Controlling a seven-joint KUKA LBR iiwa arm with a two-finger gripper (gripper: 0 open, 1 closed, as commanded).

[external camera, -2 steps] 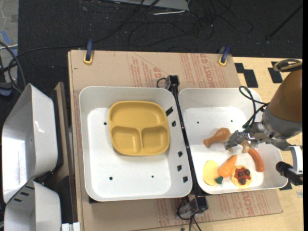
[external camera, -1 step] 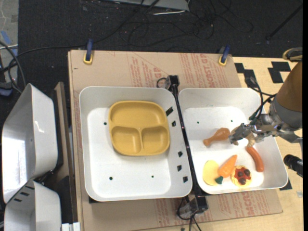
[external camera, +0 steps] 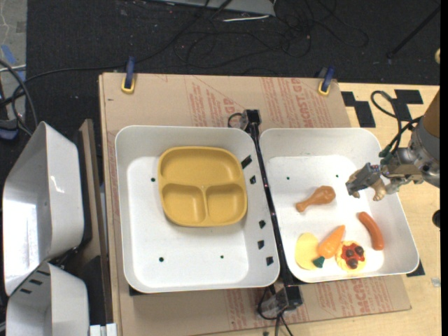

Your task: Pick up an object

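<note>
The right bin (external camera: 318, 145) holds several toy foods. A tan chicken drumstick (external camera: 316, 198) lies near its middle. A red-orange sausage (external camera: 371, 229) rests by the right wall. Along the front are an orange carrot (external camera: 330, 242), a pale yellow piece (external camera: 304, 250) and a yellow item with red and dark spots (external camera: 352, 255). My gripper (external camera: 369, 186) hangs over the bin's right side, to the right of the drumstick and above the sausage. Its fingers stand open with nothing between them.
The left bin (external camera: 140, 152) holds a yellow divided plate (external camera: 203, 186). A black divider strip (external camera: 264, 201) runs between the two bins. White containers (external camera: 42, 187) stand off the bench at the left. Cables (external camera: 388, 107) lie at the back right.
</note>
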